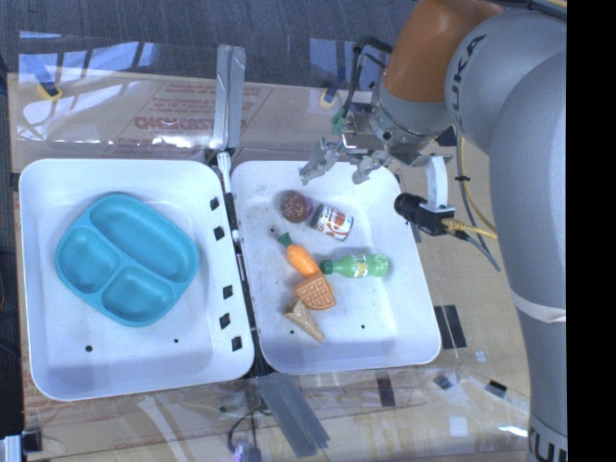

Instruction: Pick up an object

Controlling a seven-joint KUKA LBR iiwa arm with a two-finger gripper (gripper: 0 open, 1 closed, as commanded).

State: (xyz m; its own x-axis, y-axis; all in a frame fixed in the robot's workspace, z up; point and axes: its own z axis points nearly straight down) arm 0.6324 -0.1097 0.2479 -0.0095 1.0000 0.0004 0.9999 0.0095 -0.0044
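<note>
A robot lab or test bench: a large grey industrial arm (510, 162) with loose cables reaches over two white bins (38, 287) fixed side by side, holding toy food and a blue divided plate (125, 258).

dark grey carpet floor (192, 3) beyond the fingers; table (125, 114) under clear plastic sheet, window glare on it, tape marks along near edge
</note>
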